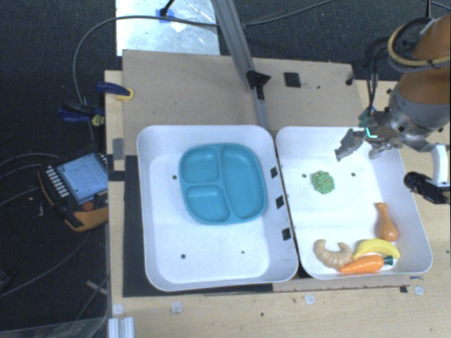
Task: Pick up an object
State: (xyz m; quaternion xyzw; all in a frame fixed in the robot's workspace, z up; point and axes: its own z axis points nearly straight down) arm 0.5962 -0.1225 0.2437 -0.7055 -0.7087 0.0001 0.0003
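The grey arm with the orange band [423, 83] reaches in from the right, and its two-finger pincer [359, 146] hangs over the far part of the right-hand shallow white bin [405, 189]. Its two dark fingers [347, 146] are spread apart, with nothing between them.

Several small things lie in the right bin. A small green bumpy broccoli-like piece [323, 182] sits alone toward the bin's middle, nearer the camera than the pincer and apart from it. Along the near right corner a cluster gathers: an orange-brown gourd-shaped toy [385, 222] lies by the right wall, a yellow banana [377, 248] rests just in front of it, an orange carrot [363, 264] lies touching the banana's near side, and a tan curved piece like a ginger root [331, 252] sits at the carrot's left end.

The left-hand shallow white bin [162, 259] holds a blue plastic divided plate with three compartments [223, 183], set toward its far middle. Both bins rest side by side on the tan worktop [190, 90].
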